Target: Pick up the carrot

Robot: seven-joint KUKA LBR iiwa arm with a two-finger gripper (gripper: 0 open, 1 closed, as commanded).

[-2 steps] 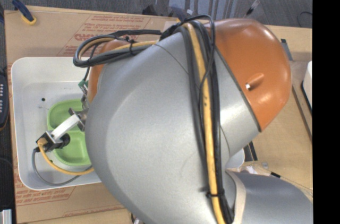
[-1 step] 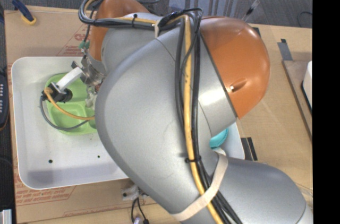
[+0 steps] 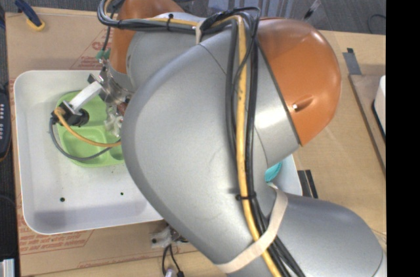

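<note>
Over the brown flat table (image 3: 344, 164), my big grey metal arm with its shiny orange band (image 3: 216, 138) comes in from the right and covers most of what is there. It bends across toward the left side. Black and yellow wires (image 3: 237, 105) run down the back of it.

Under the end of my arm sits the shallow white plastic bin on the left (image 3: 26, 157). In the upper part of that bin lies a round light green plastic dish (image 3: 85, 152), with a thin loop of wire hanging over it. My fingers (image 3: 113, 113) are low, at the right edge of the green dish, but wires and grey metal are in the way. I cannot tell if they are open or closed, or if anything is between them.

I cannot tell where the carrot is. I think it is hidden under my arm, maybe close to the green dish.

A small blue-green thing (image 3: 273, 170) peeks out past my arm on the right. A little blue and yellow clamp (image 3: 29, 13) lies at the far left of the table.

I think the carrot will be light and stiff, not squishy. It may be smooth and slippery, and its thin end could slide out. So I would hold it across the fat middle, with one finger on each side.
</note>
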